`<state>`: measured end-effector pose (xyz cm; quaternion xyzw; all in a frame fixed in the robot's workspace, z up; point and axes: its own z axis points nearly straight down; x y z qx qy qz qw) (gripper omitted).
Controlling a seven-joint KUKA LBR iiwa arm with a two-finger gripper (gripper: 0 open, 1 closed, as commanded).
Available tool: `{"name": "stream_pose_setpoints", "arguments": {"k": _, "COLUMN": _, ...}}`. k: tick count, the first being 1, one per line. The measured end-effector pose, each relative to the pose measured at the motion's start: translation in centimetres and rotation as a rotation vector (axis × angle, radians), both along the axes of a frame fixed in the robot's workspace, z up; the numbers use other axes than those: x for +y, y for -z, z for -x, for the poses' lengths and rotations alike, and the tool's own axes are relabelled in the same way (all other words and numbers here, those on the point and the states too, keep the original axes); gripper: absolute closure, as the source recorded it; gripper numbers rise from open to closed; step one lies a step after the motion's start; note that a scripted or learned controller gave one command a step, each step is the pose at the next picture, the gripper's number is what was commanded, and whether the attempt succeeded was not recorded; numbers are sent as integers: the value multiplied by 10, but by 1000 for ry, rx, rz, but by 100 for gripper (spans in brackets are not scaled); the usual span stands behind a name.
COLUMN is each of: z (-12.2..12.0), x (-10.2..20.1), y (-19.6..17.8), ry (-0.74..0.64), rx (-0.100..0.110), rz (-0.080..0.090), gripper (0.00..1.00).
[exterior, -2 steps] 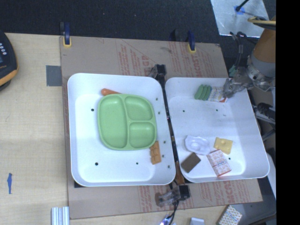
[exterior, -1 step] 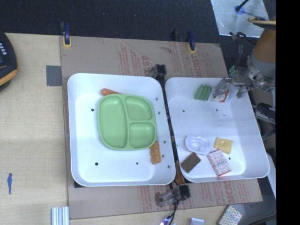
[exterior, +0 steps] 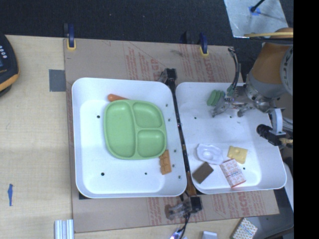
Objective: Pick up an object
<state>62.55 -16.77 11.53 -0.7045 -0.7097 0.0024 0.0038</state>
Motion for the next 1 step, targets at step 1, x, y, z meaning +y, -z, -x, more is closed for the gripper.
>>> {"name": "stream_pose_setpoints", "arguments": {"k": 1, "z": -32, "x": -10, "y": 6, "ry": 0, "rx": -9, "rz": 3, "gripper": 0}}
